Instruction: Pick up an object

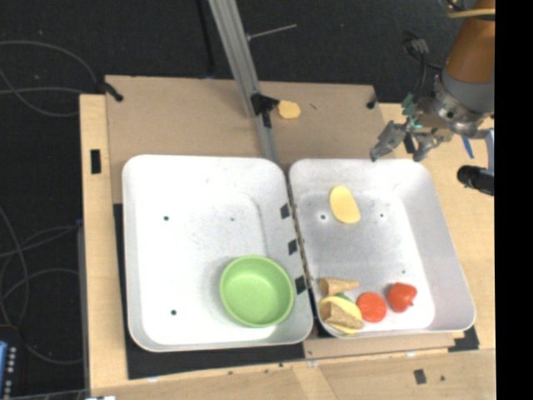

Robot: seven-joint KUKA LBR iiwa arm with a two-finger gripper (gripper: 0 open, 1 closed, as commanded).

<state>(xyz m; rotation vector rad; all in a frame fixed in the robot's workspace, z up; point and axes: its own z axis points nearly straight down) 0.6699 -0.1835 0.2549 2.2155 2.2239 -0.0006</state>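
Black floor w/ loose cables fills the left and top of the frame. A tan board (166, 115) sits on it, carrying both bins. Left bin (183, 215), centre-left: white, speckled, w/ a green bowl (256, 291) at its lower right corner. A grey metal post (237, 48) slants from top centre down to the seam between bins; a small yellow bit (289, 110) lies on the board just right of it. Right bin (416, 223): yellow piece (344, 204) upper middle, well apart from a cluster along the lower edge – cone (336, 287), sandwich (341, 312), orange ball (372, 307), red piece (401, 297). Gripper (401, 142) hangs at upper right over the bin's top rim, fingers apart, nothing between them.
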